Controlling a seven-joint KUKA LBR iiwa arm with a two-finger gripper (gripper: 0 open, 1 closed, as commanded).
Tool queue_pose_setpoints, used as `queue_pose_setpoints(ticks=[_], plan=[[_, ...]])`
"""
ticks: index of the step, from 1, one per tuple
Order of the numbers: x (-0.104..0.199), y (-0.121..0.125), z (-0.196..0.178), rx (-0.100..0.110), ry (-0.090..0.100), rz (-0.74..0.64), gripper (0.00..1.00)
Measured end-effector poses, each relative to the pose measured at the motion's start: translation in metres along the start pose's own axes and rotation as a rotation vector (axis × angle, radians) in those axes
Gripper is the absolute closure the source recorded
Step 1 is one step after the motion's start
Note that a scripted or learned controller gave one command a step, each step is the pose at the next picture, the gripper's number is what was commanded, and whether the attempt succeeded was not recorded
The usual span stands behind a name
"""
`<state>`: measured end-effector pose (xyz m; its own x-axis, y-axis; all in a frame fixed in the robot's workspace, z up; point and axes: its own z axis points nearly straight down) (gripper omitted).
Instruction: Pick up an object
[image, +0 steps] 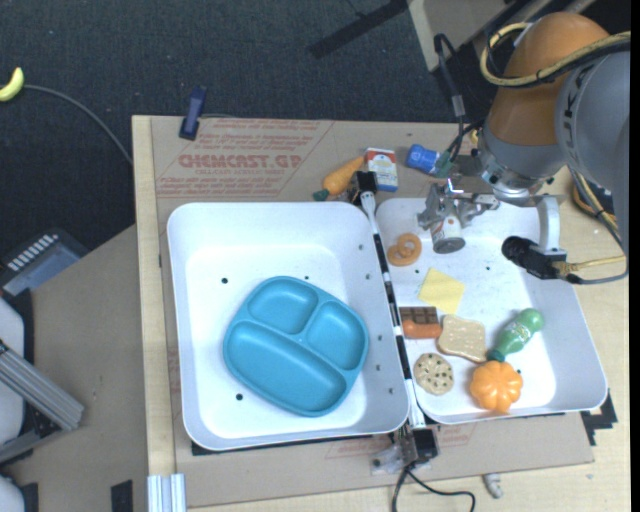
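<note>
Hovering over the right bin's (580, 340) far edge, the claw (447, 222) carries nothing. We cannot tell its spread. Donut (405, 249) and cheese (441, 290) await; pick not started.

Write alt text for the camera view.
A grey robot arm's hand hangs over the far end of the right bin, which holds toy foods: a donut, cheese, toast, a cookie and a pumpkin. The left bin holds a blue divided plate.
</note>
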<state>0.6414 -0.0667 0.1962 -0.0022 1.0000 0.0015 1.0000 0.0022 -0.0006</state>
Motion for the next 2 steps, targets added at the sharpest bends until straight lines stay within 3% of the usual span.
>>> queue_pose_setpoints(ticks=[1,2], plan=[[0.06,-0.04,-0.013,0.002,0.0,0.001,1.0],[0.099,-0.073,-0.001,0.002,-0.001,0.001,1.0]])
